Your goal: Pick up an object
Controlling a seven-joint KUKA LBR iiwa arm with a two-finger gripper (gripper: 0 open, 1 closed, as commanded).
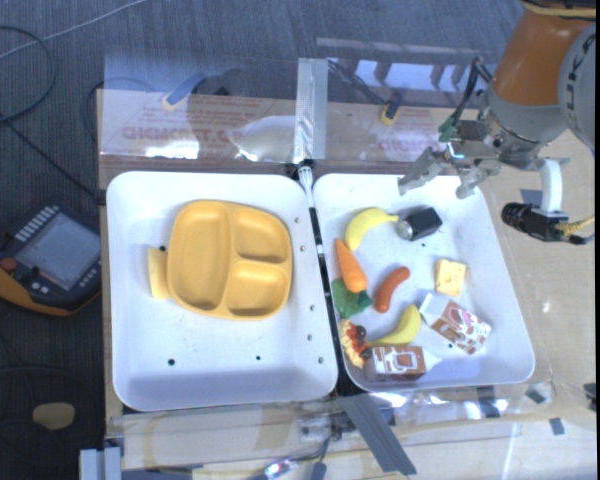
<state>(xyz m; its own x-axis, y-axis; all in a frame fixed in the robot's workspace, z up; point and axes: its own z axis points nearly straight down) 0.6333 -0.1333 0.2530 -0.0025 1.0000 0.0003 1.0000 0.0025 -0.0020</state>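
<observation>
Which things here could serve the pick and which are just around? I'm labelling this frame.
For the job: end effector, banana, black cylinder, carrot, sausage, cheese, milk carton, right bin.

Lying about: yellow tray, left bin, handheld pendant.

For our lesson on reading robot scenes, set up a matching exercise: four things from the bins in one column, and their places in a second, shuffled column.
Things:
1. yellow tray
2. carrot
3. cheese cube
4. black cylinder

Places:
A. right bin, near its right wall
B. left bin, in the middle
C. right bin, far part, nearest the gripper
D. right bin, beside the wall between the bins

Pairs: 1-B, 2-D, 3-A, 4-C
</observation>
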